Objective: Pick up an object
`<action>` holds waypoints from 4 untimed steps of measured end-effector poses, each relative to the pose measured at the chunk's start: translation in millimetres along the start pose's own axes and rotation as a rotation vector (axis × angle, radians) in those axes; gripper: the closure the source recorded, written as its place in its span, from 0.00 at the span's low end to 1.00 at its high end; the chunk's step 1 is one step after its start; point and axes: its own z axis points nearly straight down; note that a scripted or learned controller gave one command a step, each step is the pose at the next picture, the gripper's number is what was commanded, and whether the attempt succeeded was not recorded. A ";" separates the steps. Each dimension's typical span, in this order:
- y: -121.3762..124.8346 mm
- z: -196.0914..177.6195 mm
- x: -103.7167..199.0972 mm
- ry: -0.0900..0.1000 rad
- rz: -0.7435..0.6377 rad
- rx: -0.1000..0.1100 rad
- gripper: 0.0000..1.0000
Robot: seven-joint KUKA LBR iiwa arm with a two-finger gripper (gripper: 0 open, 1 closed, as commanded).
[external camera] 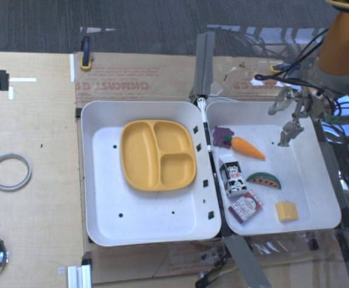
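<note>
The claw (287, 120), whose state I cannot tell, hangs over the right bin (318, 179). At its eight o'clock lies the carrot (248, 148), purple grapes (223, 137) touching; the watermelon slice (264, 180) lies near six.

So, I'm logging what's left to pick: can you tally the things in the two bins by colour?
Yellow: 2, divided plate, cheese block
Orange: 1, carrot
Purple: 1, grapes
Green and red: 1, watermelon slice
Black and white: 1, small carton
Red and white: 1, packet
Total: 7
</note>
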 end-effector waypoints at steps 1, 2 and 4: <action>50.8 73.9 3.8 0.002 0.465 0.001 0.00; 28.3 100.4 -0.5 0.002 0.491 0.001 0.00; 21.5 99.7 5.4 0.000 0.769 0.001 0.00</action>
